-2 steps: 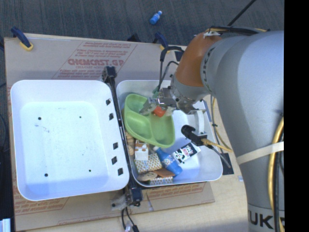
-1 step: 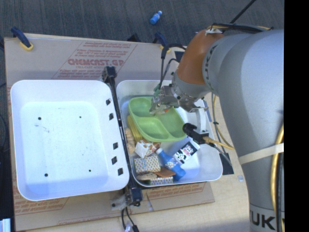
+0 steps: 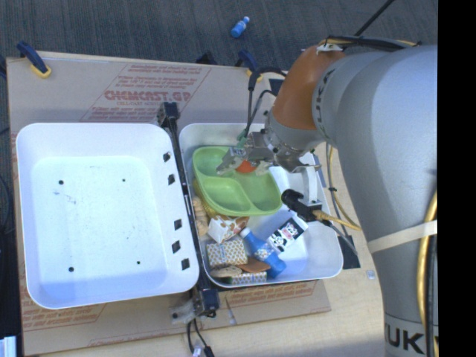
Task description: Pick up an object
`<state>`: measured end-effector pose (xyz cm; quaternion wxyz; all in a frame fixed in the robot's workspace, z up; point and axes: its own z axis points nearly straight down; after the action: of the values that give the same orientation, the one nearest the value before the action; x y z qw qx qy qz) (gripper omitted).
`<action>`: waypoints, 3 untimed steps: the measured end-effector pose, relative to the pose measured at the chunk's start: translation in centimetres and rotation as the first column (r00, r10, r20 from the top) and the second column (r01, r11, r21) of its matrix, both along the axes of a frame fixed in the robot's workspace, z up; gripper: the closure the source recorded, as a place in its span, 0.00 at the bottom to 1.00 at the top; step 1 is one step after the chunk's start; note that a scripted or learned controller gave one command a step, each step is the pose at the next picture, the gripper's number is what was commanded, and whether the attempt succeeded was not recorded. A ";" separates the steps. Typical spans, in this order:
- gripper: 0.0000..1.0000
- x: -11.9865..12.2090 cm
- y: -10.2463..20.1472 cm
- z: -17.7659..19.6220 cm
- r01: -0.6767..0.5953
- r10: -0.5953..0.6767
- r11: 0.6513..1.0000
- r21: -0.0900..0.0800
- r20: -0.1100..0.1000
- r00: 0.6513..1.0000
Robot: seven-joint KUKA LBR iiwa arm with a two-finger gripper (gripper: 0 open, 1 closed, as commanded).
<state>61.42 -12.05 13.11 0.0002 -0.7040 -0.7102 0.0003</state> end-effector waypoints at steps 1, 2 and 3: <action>0.00 1.7 -0.8 -3.5 0.002 -0.002 1.000 -0.001 0.009 1.000; 1.00 2.0 -0.7 -2.2 -0.002 0.002 1.000 0.000 0.016 1.000; 0.00 1.9 -0.6 -2.3 -0.003 0.003 1.000 0.000 0.012 1.000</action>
<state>63.29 -12.70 10.79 -0.0041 -0.7030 -0.7112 -0.0042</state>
